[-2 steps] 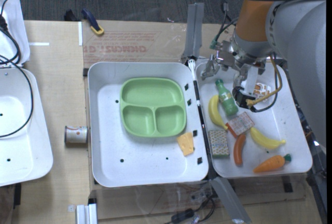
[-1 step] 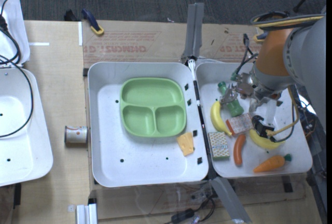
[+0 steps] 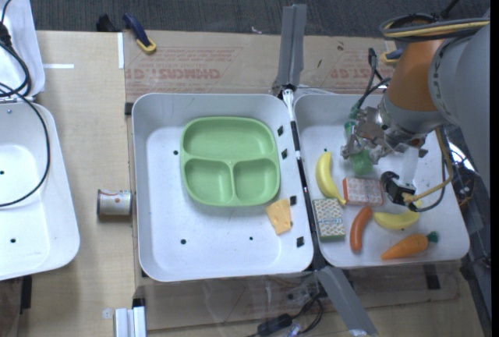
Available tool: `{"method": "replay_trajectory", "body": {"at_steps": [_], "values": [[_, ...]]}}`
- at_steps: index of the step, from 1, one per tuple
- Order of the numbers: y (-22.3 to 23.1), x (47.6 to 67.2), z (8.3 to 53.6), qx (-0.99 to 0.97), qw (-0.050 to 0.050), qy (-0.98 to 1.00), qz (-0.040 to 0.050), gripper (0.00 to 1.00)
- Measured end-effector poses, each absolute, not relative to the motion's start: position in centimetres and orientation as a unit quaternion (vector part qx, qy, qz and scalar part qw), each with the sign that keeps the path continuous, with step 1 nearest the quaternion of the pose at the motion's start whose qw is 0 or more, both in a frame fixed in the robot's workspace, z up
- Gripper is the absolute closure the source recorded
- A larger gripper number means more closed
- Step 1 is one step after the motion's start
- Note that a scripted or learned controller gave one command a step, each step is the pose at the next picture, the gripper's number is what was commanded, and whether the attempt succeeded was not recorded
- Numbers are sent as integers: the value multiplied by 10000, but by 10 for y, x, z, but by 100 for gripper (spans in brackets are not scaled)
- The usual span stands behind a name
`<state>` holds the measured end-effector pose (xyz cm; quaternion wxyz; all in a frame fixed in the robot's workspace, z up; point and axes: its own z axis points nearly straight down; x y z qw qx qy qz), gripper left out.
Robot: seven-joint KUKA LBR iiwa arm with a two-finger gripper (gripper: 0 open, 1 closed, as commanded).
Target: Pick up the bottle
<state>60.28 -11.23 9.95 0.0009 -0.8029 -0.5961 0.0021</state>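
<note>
A small green bottle (image 3: 362, 164) lies in the right bin (image 3: 444, 242), between a yellow banana (image 3: 327, 176) and the arm's wrist. My gripper (image 3: 360, 147) hangs directly over the bottle's upper end and hides part of it. The grey arm with its orange band (image 3: 417, 78) reaches in from the right.
Around the bottle lie a red-and-white box (image 3: 362, 190), a checked sponge (image 3: 329, 218), an orange sausage (image 3: 358, 228), a second banana (image 3: 395, 219) and a carrot (image 3: 405, 247). The left bin (image 3: 156, 250) holds a green divided plate (image 3: 231, 160) and a cheese wedge (image 3: 280, 216).
</note>
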Motion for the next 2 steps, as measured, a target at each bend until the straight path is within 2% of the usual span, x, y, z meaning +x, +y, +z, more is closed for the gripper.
{"method": "replay_trajectory", "body": {"at_steps": [1, 2], "values": [[-30, 574, 191, -8247, 3, -5656, 12, 100], [-9, 581, 256, -8441, 0, -5362, 21, 100]]}}
